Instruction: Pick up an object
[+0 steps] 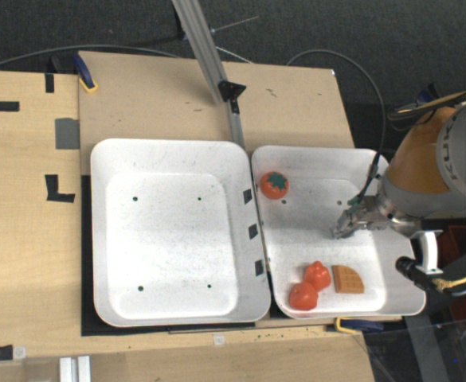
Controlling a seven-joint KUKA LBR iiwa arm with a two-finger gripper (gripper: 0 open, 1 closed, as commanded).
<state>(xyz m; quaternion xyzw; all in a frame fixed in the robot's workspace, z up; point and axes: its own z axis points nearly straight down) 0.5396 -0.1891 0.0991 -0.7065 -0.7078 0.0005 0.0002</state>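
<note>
In the right bin (312, 161) lie three toy foods. An orange-red tomato with a green top (275, 185) rests near the bin's back left corner. A red pepper-like piece (317, 274) and a red round piece (303, 296) sit together at the front, with a tan waffle-like square (347, 279) just to their right. My gripper (346, 225) is low over the bin floor at its right-middle, apart from all of these. Nothing shows between its tips.
The left bin (169, 229) lies beside the right one. A slanted metal rail (205, 42) crosses the bench from the top toward the bins' shared edge. The arm's orange band (424, 157) hangs over the right bin's right rim.
</note>
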